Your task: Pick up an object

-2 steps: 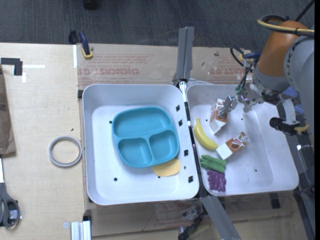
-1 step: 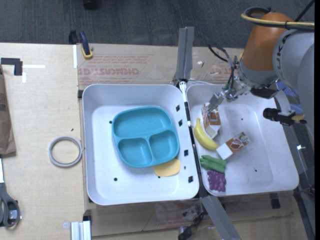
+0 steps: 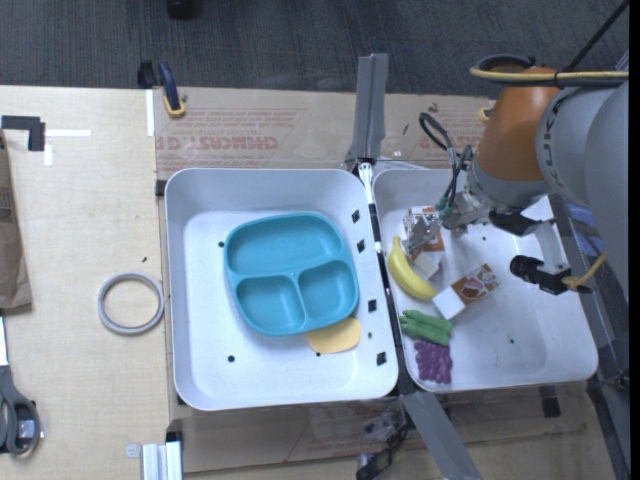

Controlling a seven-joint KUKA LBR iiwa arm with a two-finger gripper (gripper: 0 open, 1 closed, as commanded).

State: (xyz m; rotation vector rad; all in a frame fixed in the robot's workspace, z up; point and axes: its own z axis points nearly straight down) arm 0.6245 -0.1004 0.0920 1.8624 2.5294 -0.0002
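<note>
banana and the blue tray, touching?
Apart. The camera view shows the banana in the right bin and the blue tray in the left bin, with both bin walls between them.

Divided tray (image 3: 290, 273) in left bin (image 3: 190, 298), banana (image 3: 408, 271) in right bin (image 3: 540, 353), tape ring (image 3: 131, 302) left of bins

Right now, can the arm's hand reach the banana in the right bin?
Probably yes. The banana lies uncovered near the right bin's left wall, and the hand is just above it in the picture, with only a small box nearby.
</note>
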